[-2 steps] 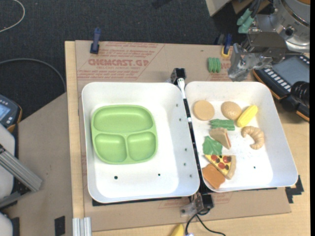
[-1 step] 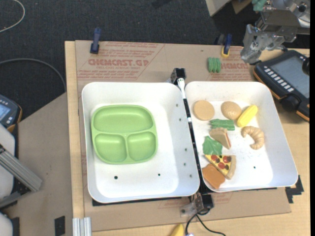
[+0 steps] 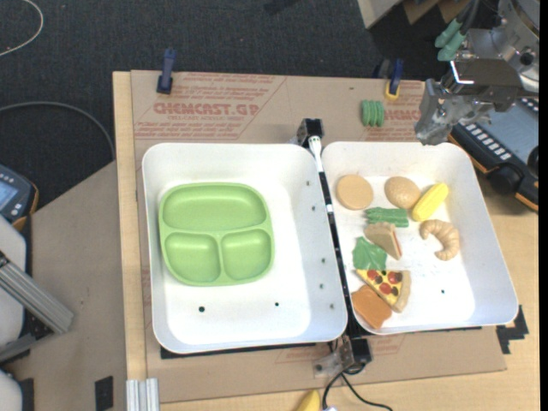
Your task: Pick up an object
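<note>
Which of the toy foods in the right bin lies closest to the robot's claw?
The yellow corn piece, at the pile's upper right, lies nearest the gripper; the croissant and pizza slice sit farther down.

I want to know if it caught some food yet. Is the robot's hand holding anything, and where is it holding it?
Nothing is held. The hand hangs over the far rim of the right bin, with no food between its fingers.

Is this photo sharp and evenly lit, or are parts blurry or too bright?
In the camera view the light is soft and even; the green tray and croissant look fairly crisp with faint shadows. The white bins are bright, nearly washed out. The gripper at the upper right looks softer, slightly blurred.
</note>
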Motion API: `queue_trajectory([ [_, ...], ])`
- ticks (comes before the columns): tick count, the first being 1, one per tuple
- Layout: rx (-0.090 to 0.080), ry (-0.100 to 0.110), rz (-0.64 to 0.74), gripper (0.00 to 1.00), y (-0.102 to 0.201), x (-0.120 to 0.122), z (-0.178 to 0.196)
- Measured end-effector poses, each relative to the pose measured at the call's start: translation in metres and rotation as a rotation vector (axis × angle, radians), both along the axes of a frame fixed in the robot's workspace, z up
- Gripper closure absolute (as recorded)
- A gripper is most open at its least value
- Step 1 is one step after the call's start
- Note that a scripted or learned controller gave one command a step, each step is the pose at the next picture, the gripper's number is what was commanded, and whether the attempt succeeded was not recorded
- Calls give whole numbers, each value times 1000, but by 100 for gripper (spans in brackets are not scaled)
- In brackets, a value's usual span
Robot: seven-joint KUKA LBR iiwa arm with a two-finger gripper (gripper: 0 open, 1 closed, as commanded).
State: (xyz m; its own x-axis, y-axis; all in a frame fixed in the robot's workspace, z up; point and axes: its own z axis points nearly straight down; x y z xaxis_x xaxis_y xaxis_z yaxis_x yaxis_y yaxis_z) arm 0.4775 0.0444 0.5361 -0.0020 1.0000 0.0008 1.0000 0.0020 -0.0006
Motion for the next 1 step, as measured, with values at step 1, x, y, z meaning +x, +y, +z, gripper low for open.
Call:
queue_trajectory([
  [1,-3,14,2,100,44,1,-124],
])
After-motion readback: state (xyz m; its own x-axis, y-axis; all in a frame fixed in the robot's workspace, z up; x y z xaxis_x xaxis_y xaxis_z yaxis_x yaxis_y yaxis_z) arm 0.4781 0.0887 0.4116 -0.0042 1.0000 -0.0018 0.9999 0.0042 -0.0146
